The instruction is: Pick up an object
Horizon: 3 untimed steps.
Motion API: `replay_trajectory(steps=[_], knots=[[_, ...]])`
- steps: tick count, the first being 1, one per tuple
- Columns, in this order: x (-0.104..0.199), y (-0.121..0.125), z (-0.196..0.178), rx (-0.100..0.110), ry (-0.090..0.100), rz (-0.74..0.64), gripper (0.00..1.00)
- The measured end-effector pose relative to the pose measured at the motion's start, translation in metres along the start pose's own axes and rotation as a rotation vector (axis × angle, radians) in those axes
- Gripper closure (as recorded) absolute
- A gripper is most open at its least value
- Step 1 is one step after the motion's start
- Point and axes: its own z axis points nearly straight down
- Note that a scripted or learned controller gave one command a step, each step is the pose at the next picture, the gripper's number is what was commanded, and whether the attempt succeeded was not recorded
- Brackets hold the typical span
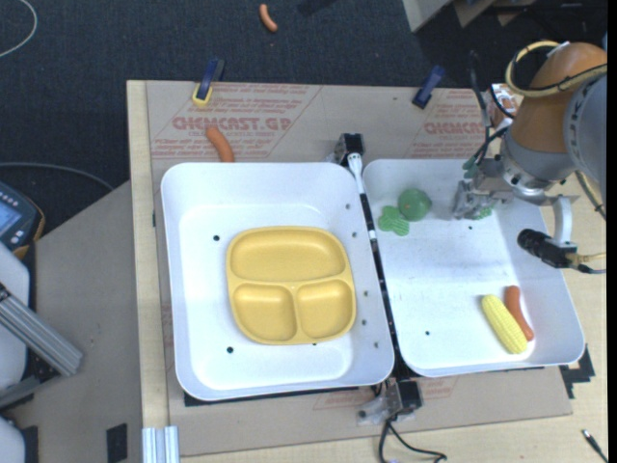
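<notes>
right, grey kuka arm with the orange band [559, 104] comes in from 3 o'clock, and its two-finger gripper [472, 204] hangs low over the far part of the right shallow white plastic bin [424, 287]. can't tell whether it is apart or together; it's dark, small and blurred against the bin floor, and nothing visibly sits in it. nearest candidate is the lumpy green plastic toy, broccoli-like [405, 210], lying just beside the gripper at its 9 o'clock, close to the divider between the bins. my read: the arm is parked low there because that's the target, approach stage, pick not yet done. the other pickables sit at the bin's 5 o'clock corner, well apart from the gripper: a yellow plastic corn cob [503, 322] with a small orange sausage-shaped toy [517, 312] touching or nearly touching its side. the left white bin [193, 220] holds a yellow three-compartment plastic tray [289, 283], centred, likely a drop-off and not a pick item. another orange sausage toy [221, 144] lies on the cardboard bench top [289, 114] at 11 o'clock, outside both bins. a black part off the wrist [545, 249] overhangs the bin's right rim, hard to identify. the arm's upper links are cut off at the frame edge.
</notes>
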Motion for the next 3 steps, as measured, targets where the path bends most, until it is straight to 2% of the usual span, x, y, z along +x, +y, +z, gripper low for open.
replay_trajectory(steps=[2,3], knots=[[-0.001,0.011,-0.128,-0.01,-0.003,-0.001,1.0],[-0.001,0.012,-0.129,-0.004,-0.001,-0.001,1.0]])
